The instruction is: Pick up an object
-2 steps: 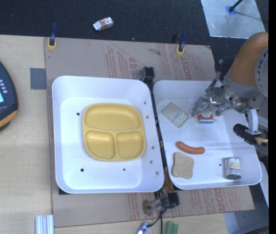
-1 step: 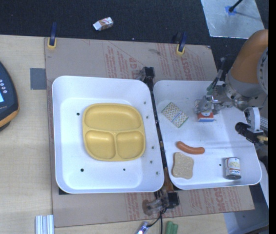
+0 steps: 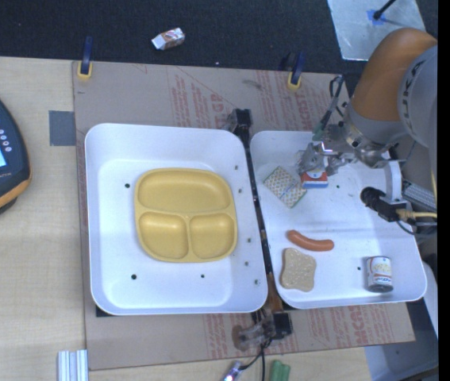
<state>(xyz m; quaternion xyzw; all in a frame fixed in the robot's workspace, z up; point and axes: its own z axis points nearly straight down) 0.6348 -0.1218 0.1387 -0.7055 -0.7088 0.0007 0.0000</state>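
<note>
Where gripper (image 3: pixel 317 165) hovers, small box (image 3: pixel 315 182) lies beneath.

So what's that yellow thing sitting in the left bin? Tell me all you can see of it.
It is a yellow divided plate, plastic by its look, with rounded corners and three compartments: one wide one across the far side and two smaller ones side by side nearer the camera. It lies flat, right way up, roughly in the middle of the left white bin, resting on the bin's floor. Nothing else touches it.
</note>
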